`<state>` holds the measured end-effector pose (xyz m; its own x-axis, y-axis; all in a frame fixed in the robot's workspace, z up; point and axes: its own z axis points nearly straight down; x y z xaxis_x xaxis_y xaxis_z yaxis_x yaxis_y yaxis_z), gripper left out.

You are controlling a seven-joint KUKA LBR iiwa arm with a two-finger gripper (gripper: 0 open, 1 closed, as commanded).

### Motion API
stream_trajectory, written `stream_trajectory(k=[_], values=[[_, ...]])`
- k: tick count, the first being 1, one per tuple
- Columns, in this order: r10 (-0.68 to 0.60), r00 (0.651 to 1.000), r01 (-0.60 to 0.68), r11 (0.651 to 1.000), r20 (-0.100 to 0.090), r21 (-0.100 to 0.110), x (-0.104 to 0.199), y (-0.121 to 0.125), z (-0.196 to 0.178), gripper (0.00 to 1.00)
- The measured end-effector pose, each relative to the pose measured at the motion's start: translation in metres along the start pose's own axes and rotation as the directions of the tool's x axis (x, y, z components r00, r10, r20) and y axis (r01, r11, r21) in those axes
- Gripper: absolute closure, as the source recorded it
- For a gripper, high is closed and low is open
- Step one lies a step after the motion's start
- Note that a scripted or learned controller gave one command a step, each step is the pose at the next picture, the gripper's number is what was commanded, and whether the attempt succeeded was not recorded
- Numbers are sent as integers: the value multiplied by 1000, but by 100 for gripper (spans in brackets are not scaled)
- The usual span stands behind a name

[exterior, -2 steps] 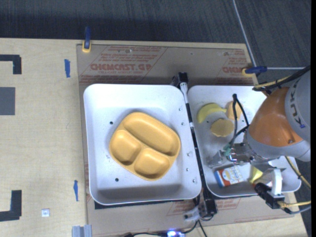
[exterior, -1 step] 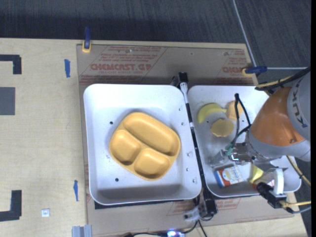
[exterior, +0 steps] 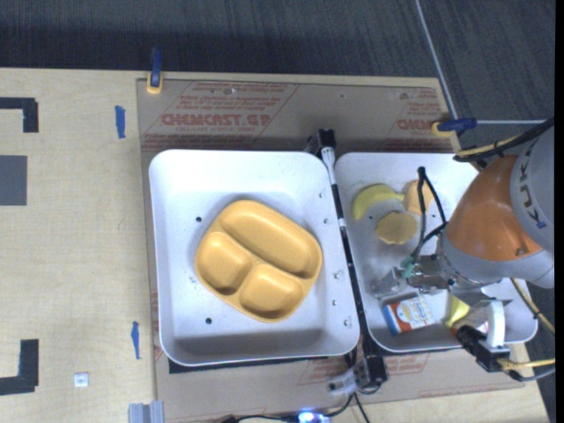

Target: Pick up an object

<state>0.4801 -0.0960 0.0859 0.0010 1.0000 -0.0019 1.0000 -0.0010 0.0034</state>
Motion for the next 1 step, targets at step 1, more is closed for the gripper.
stream_trajectory(k=[1], values=[[0,1000,0,1000,1,-1,3,0,0,0]])
